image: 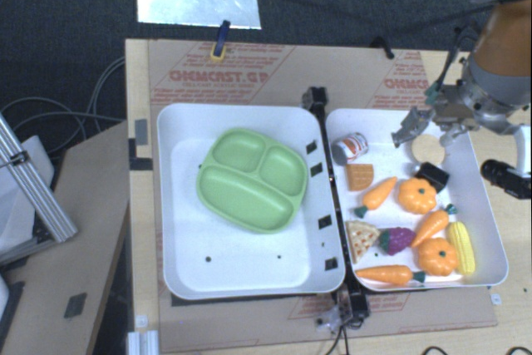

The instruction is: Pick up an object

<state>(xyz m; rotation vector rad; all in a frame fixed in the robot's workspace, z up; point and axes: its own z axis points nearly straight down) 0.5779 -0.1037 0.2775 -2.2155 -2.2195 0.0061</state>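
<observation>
Camera view, near edge first. The right bin (pixel 490 262) holds the toy food. Nearest the front wall lies a carrot (pixel 394 273), with a pizza slice (pixel 362 239) just behind it on the left. To the right sit a purple grape bunch (pixel 397 239), an orange fruit (pixel 437 256) and a yellow corn cob (pixel 461 247) against the right wall. A second carrot (pixel 431 225) lies tilted above them. Further back are a small pumpkin (pixel 416 195), a third carrot (pixel 378 194), a tan block (pixel 360 176) and a black piece (pixel 432 175). A red and white can (pixel 352 146) lies near the back left corner.

The left bin (pixel 179 262) holds one green divided plate (pixel 252 179), lying flat with three compartments.

The gripper (pixel 428 127) hangs over the back of the right bin, fingers spread apart with nothing between them, above bare floor behind the black piece.
</observation>
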